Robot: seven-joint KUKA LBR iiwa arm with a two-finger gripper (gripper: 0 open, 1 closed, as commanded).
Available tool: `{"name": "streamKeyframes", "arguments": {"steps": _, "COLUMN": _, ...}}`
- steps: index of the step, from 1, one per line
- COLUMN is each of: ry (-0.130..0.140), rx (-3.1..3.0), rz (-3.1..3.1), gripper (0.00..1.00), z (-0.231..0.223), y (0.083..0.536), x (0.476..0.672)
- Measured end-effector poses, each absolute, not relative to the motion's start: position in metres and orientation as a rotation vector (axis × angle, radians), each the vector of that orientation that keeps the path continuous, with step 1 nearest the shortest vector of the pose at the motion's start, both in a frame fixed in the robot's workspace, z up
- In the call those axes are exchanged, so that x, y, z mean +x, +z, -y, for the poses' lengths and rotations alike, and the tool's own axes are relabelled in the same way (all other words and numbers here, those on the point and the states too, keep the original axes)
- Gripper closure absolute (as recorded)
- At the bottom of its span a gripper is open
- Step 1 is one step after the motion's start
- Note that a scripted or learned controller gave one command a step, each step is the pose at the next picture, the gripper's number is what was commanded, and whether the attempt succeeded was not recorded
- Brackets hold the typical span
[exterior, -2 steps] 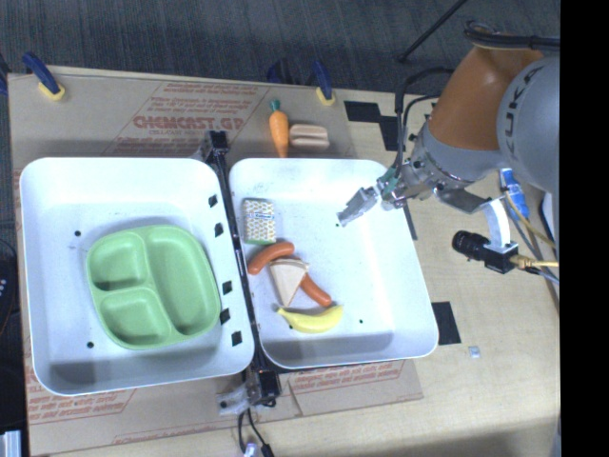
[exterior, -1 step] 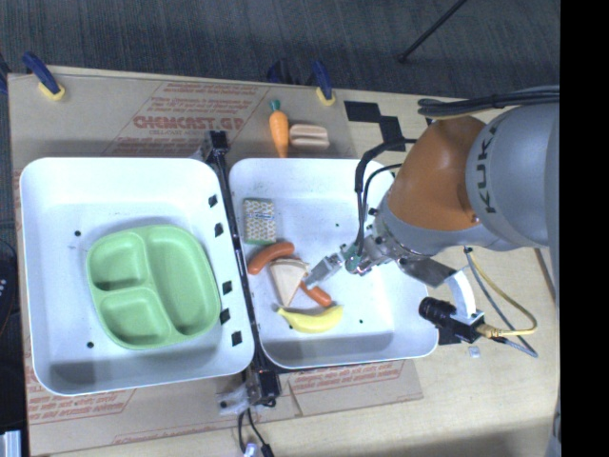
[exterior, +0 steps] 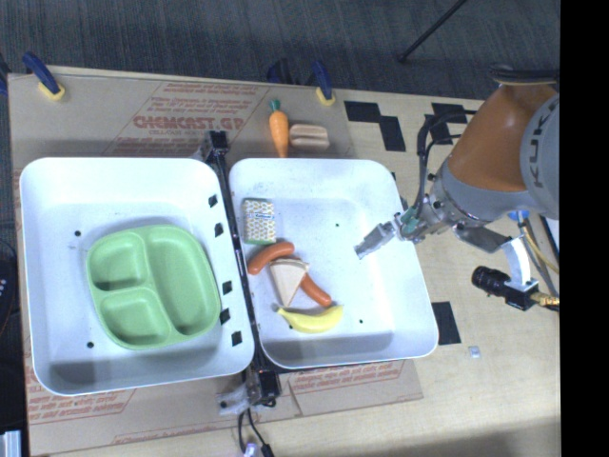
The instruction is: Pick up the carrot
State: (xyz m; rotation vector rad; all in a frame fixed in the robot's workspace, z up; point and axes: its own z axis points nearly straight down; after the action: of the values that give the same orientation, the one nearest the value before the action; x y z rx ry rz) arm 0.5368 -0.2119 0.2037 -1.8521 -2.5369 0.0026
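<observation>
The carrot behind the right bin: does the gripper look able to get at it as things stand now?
Probably yes. The carrot lies on the bench outside the right bin, beside a small sandwich-like toy, with nothing over it. The gripper hovers over that bin and would need to travel beyond its far rim.

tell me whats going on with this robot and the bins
A grey and orange arm reaches in over the right bin, its gripper above the bin's bare floor, holding nothing. The carrot it should pick up lies outside the bins on the cardboard behind them, beside a small sandwich-like toy, untouched. The right bin holds a banana, a sausage and other play food; the left bin holds a green divided plate.
</observation>
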Motion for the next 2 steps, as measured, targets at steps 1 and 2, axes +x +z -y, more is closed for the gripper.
{"name": "streamKeyframes", "arguments": {"steps": 1, "ry": 0.003, "rx": -1.898, "rz": 2.497, "gripper": 0.0, "z": 0.162, "y": 0.168, "x": 0.491}}
{"name": "streamKeyframes", "arguments": {"steps": 2, "ry": 0.002, "rx": -1.826, "rz": 2.558, "gripper": 0.0, "z": 0.202, "y": 0.296, "x": 0.485}}
